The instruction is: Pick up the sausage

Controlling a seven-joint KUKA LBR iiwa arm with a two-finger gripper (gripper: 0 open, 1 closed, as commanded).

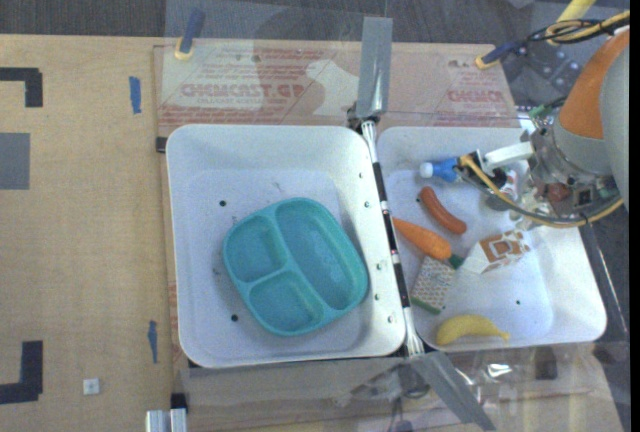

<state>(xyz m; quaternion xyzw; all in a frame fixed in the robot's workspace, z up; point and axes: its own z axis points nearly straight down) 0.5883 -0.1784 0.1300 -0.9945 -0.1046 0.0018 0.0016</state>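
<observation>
The sausage (443,210), reddish-brown and short, lies on a slant in the upper left part of the right bin (575,295). My gripper (522,182) hangs over the upper right part of that bin, to the right of the sausage and apart from it, half buried under cables and the grey wrist. Nothing shows between it and the sausage but bare bin floor.
Around the sausage lie a small white bottle with a blue cap (440,170), an orange carrot (422,239), a speckled green block (433,283), a small carton (503,250) and a banana (470,328). The left bin (200,160) holds a teal divided plate (293,265).
</observation>
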